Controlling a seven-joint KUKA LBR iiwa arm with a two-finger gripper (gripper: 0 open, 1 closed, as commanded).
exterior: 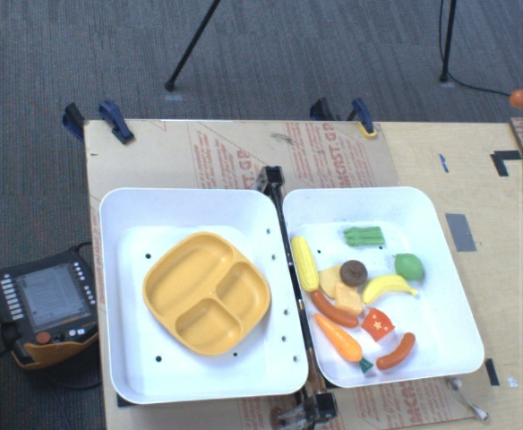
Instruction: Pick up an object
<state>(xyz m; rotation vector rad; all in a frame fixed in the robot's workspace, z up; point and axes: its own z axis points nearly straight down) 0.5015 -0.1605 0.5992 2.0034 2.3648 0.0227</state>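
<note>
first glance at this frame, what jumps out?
The yellow divided plate lying alone in the left bin. Then the cluster of toy food in the right bin: corn cob, banana, carrot, green lime, crowded toward its left and middle.

Even, bright overhead light (soft shadows); image perhaps slightly blurry.

I'm looking at a lab: bins (118, 240) clamped to a bench (405, 155), teach pendant (45, 305) on carpet, tripod legs (194, 38).
</note>
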